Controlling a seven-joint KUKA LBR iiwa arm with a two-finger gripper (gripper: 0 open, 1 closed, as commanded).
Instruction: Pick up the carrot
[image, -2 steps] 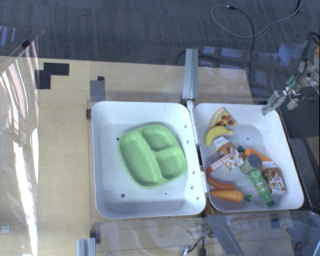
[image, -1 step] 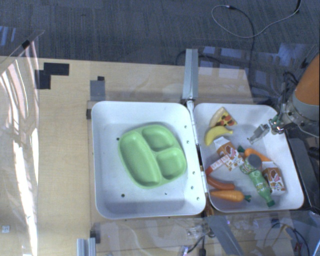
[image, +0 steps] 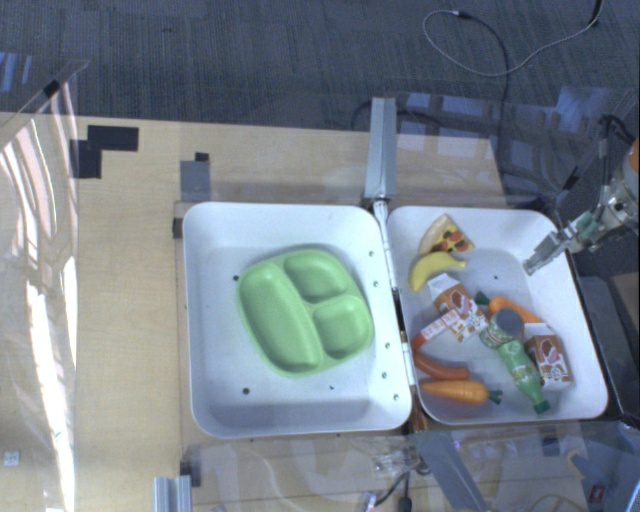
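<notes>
An orange carrot (image: 458, 391) with a green stem lies near the front edge of the right bin (image: 588, 330), pointing left. A second, smaller orange carrot (image: 512, 308) lies mid-bin, partly under a grey-capped item. My gripper (image: 540, 260) hovers over the bin's far right part, near its right wall. It is well apart from both carrots, with nothing seen held in it.
The right bin also holds a pizza slice (image: 445, 238), a banana (image: 436, 267), two juice boxes (image: 455, 312), a red sausage (image: 440, 367) and a green bottle (image: 522, 370). The left bin (image: 215, 400) holds a green divided plate (image: 303, 310).
</notes>
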